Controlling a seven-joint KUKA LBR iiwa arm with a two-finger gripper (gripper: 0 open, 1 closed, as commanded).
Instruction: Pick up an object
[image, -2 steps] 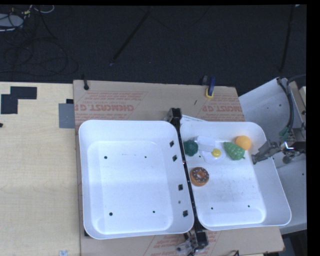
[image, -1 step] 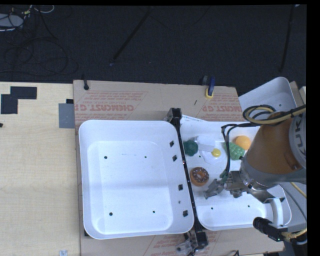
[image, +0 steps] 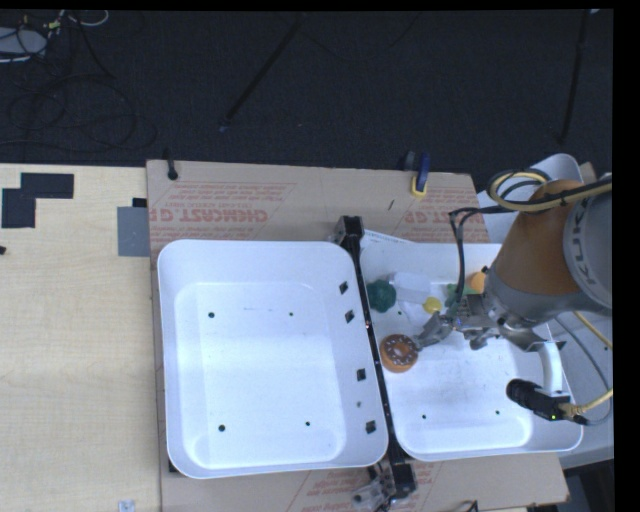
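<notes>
Arm (image: 545, 255) over right bin (image: 470, 440) | claw (image: 438, 328) beside donut (image: 399, 353), grip unclear

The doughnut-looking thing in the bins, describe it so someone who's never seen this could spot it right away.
Find the right bin of the two white ones, where the arm reaches in. Near its left wall, below a green object, lies the doughnut-like ring, just left of the gripper. It alone is brown-orange and round with a speckled top.

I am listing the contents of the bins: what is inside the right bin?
Inside the right bin lie a brown doughnut-like object, a green object and a small yellow object. The arm covers the bin's right part, so anything beneath it stays hidden.
</notes>
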